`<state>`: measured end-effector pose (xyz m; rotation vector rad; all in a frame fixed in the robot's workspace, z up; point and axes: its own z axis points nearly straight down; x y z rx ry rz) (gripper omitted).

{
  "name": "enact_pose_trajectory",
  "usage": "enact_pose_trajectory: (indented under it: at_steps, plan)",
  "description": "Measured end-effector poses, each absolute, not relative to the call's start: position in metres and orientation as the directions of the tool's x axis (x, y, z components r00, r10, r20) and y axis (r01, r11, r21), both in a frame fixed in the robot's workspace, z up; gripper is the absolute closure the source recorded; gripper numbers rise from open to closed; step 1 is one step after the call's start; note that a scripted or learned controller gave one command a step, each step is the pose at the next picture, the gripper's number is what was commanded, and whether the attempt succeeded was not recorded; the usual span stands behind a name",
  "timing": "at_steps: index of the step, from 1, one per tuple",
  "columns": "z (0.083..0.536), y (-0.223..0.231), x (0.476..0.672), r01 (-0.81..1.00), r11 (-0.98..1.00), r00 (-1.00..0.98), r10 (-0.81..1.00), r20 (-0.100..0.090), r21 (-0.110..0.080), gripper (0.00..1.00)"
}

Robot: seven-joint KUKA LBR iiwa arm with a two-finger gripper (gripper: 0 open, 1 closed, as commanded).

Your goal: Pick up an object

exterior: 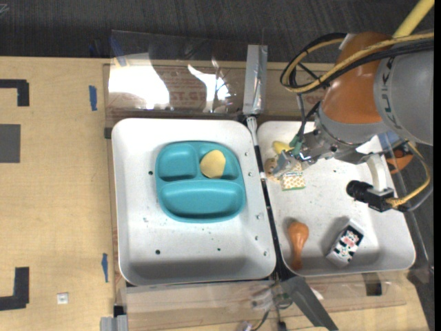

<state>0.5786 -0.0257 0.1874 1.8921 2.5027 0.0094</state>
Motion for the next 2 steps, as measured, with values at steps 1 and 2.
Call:
enact_pose_trajectory:
  at_steps: [1,2]
  plan:
    - [0.184,0.013,0.587,0.990,0.144,-0.144,0.990,0.000,0.001,1.00]
    - [0.195,0.013,0.588,0.989,0.146,-0.146,0.989,-0.001,0.004,1.00]
